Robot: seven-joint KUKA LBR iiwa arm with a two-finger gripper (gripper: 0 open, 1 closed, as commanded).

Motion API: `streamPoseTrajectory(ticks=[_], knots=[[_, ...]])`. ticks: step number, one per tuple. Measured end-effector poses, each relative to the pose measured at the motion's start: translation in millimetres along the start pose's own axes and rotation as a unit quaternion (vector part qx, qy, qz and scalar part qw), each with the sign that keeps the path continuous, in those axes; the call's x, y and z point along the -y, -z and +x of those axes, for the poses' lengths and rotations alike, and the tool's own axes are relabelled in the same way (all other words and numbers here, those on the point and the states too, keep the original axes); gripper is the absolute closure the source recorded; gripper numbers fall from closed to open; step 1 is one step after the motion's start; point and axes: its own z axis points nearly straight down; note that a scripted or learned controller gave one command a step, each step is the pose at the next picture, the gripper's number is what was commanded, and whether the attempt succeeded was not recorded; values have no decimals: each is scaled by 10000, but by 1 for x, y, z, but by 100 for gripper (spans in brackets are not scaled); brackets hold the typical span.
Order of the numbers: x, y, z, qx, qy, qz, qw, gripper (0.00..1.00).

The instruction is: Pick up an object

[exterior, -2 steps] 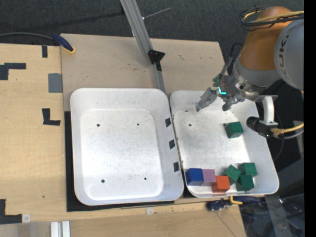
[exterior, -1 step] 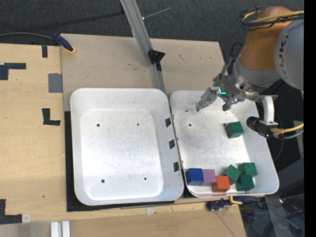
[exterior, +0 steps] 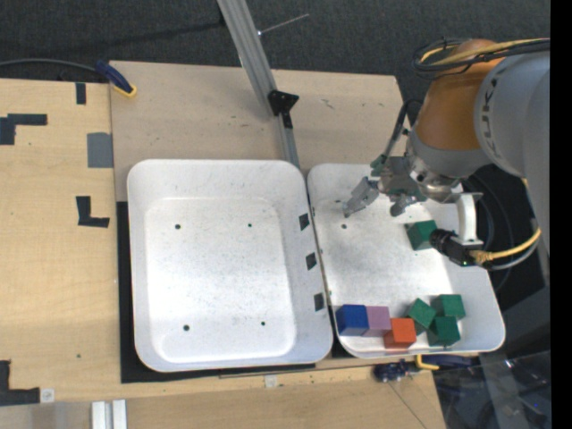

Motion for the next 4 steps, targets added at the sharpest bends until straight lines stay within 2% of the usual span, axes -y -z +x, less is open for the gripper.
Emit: streamPoseTrajectory(ticks=[2, 3, 4], knots=[[5, -99, -2, -1, -1, 7, 10000, 0], [4, -86, -1, -11, 11, -12, 10000, 100], [-4, -33, -7, -3, 1, -45, 10000, 100]])
